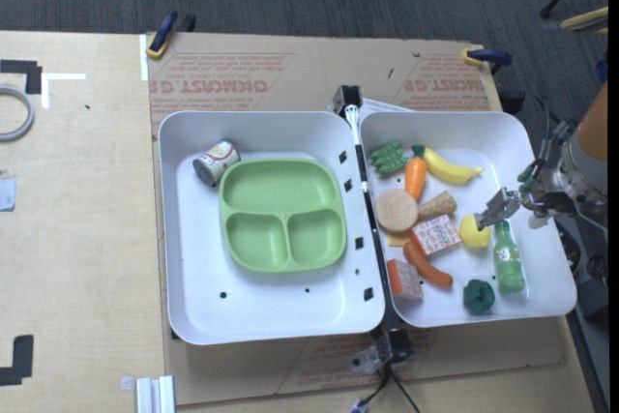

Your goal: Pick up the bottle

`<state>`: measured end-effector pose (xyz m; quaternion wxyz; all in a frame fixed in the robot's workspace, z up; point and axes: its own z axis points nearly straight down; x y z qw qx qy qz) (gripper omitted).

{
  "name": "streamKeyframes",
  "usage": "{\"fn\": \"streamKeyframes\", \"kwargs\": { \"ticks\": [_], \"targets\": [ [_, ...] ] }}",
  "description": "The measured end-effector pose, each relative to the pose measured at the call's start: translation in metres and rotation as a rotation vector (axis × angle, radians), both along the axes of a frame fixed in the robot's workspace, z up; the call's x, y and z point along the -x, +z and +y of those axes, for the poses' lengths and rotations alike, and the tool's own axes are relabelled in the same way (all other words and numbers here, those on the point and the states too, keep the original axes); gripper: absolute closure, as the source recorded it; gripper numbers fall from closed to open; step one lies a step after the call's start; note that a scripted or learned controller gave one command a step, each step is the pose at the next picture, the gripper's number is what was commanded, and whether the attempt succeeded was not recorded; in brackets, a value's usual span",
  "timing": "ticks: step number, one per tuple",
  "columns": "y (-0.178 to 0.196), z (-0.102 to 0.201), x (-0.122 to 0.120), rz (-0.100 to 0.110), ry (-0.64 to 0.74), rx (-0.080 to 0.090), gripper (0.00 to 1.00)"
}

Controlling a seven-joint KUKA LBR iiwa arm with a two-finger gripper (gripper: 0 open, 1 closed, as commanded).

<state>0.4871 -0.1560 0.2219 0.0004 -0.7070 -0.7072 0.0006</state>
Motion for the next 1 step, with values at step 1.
{"fn": "streamKeyframes", "kwargs": {
  "ticks": [1],
  "targets": [
    [-0.1300,-0.0379,-0.0167,-0.001,-0.151,0.000,0.00]
  ]
}}
